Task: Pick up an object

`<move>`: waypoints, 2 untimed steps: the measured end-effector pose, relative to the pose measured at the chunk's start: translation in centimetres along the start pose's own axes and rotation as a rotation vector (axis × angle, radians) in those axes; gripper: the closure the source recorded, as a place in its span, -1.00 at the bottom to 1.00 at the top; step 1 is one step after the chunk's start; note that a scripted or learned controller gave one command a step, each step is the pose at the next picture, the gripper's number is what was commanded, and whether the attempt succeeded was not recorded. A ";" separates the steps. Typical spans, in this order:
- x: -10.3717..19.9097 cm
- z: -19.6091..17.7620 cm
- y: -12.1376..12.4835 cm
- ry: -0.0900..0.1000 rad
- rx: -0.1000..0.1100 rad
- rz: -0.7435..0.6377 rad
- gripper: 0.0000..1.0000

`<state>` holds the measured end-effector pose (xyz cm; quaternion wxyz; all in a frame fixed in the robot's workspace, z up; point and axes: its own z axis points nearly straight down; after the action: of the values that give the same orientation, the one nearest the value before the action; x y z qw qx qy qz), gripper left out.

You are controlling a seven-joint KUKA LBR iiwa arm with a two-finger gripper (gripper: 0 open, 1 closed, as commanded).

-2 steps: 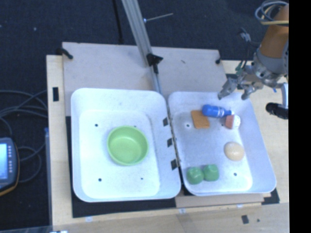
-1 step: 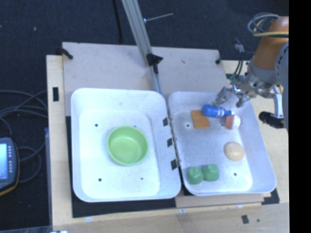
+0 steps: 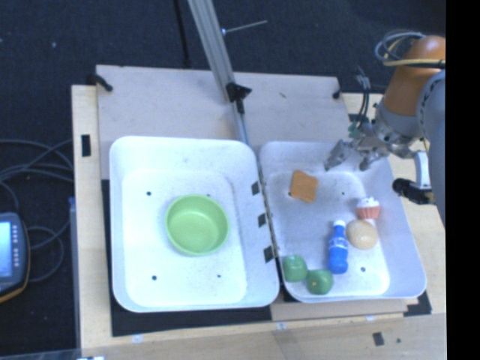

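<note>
My gripper [image 3: 351, 160] hangs over the far edge of the right bin [image 3: 390, 272], fingers spread open with nothing between them. An orange-brown block [image 3: 304, 187] lies below and to the left of it, apart from the fingers. Nearer the front of the same bin lie a blue bottle with a white cap [image 3: 338, 249], a cream-coloured round object [image 3: 362, 235], a small red-and-white item [image 3: 367, 209] and two green objects [image 3: 306, 273] at the front left corner. A green bowl [image 3: 197, 225] sits in the left bin [image 3: 135, 171].
A slanted metal pole [image 3: 214, 40] rises behind the bins, its foot near the divide between them. The bench's bare board [image 3: 172, 100] stretches behind the bins. A handheld controller [image 3: 11, 253] lies off the bench at far left.
</note>
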<state>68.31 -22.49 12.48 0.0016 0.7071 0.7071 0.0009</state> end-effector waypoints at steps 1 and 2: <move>-0.1 -0.9 0.0 -0.001 0.001 0.000 1.00; 0.4 -5.8 -0.6 0.000 -0.002 0.000 1.00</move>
<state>67.71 -22.06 18.28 0.0023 0.7073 0.7069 0.0015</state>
